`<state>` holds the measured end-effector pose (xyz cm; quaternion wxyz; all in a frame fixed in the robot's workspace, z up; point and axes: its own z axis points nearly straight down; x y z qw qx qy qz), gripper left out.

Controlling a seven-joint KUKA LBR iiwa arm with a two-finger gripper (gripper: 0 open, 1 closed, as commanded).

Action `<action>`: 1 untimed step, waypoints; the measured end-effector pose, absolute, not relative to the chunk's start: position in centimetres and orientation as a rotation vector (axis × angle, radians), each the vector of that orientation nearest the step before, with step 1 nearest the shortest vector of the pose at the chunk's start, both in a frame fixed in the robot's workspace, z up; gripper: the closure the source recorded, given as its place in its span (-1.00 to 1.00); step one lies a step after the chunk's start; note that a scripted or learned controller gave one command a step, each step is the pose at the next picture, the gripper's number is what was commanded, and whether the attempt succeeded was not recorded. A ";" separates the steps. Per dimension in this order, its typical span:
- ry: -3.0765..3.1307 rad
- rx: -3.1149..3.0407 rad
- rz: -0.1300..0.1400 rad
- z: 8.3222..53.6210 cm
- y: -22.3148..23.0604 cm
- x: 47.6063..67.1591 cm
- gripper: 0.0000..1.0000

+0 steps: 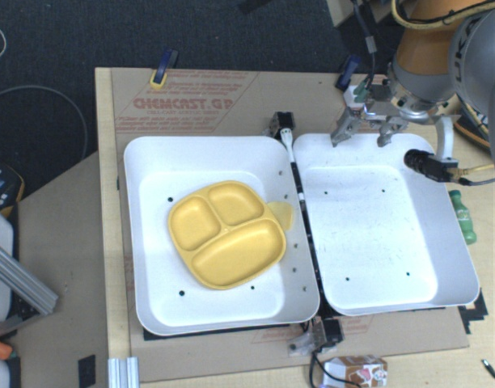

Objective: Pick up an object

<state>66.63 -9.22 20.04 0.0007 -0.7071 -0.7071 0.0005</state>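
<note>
While the arm (442, 39) hangs over the far right corner of the counter (110, 217), its gripper (362, 138) sits just above the far rim of the right bin (385, 225), fingers spread apart with nothing between them; the two dark fingertips (338, 140) point down at the bin's back edge. That bin's floor is bare white with a few small dark dots, so its whole basin lies open from wall to wall; a black cylindrical part (425, 166) hangs over its far right corner. Between the two bins runs a narrow dark seam where their rims nearly touch; a black clip (282, 123) sits at its far end. The left bin (150, 176) holds a yellow divided plate (226, 234), lying flat and turned at an angle, toward the bin's middle and right; it has two small compartments on the far side and one long compartment on the near side, smooth and glossy; open white floor rings it, widest along the left wall and far edge. A pale yellow scrap (281, 214) peeks out beside the plate's right edge, near the seam.
</note>
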 end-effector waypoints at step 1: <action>-2.234 -2.215 -0.012 27.1 -2.1 64.7 -1.00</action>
